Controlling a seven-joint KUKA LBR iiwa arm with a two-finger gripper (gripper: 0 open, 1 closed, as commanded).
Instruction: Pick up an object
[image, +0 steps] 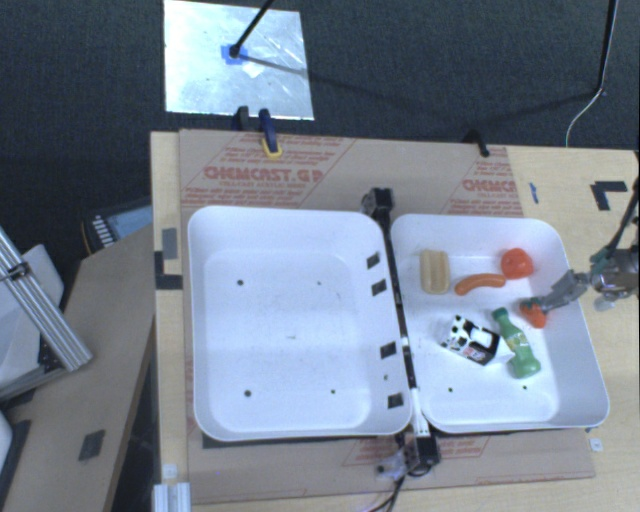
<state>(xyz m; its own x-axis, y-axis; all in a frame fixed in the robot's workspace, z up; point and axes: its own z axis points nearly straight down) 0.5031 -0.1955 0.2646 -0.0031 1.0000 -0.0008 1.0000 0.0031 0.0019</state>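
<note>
Across the bench, seen from the one camera above, two shallow white bins sat side by side. Nothing lay in the left bin (290, 320); every object was in the right bin (480, 400).

Taking the right bin as a clock face, a tan bread-like block (434, 271) lay at about eleven o'clock. An orange sausage shape (480, 283) sat near twelve, and a red-orange tomato-like ball (516, 263) at one. A green bottle (518, 346) lay tilted at about four, and a black-and-white toy (471, 340) sat just beside it, near the centre. A small orange piece (533, 316) rested at three o'clock, near the bin's right wall.

Reaching in from three o'clock, the gripper (548, 298) hung low over the right wall, its tip close to or touching that small orange piece. The view was too blurred to tell whether its pincer was released or clenched.

Judging from this, the task was at the approach step, with nothing lifted. The next move probably called for centring on the small orange piece, closing firmly, then rising clear of the wall.
</note>
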